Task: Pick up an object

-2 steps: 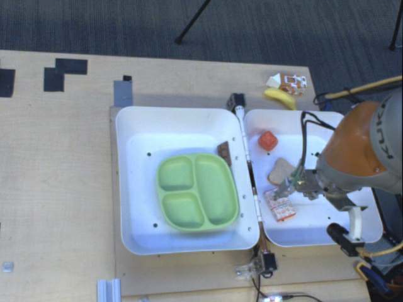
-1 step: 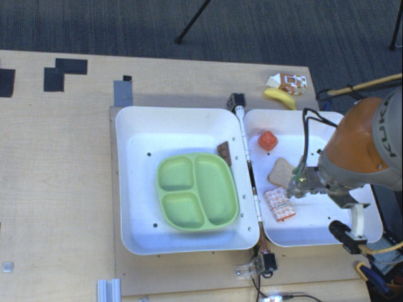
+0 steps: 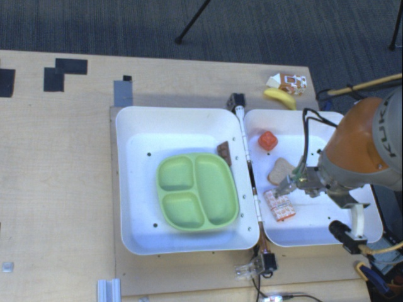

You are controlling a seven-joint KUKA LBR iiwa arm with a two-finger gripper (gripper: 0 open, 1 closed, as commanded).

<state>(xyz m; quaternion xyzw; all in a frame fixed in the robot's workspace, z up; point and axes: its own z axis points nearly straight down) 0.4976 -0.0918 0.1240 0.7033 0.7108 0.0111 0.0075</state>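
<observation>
Snack packet [image 3: 279,206] white with red-orange print, flat in right bin [image 3: 315,231]; end effector [image 3: 291,184] just above; finger state unclear.

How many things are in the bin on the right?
3: a red strawberry near the back, a tan piece mid-bin, and a packet in front by the gripper. The arm may hide more.

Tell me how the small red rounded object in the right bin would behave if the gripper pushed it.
The small red rounded object looks apt to roll, given its curved outline. It seems light for its size. Sitting apart from the tan piece, it would probably slide freely across the right bin.
</observation>
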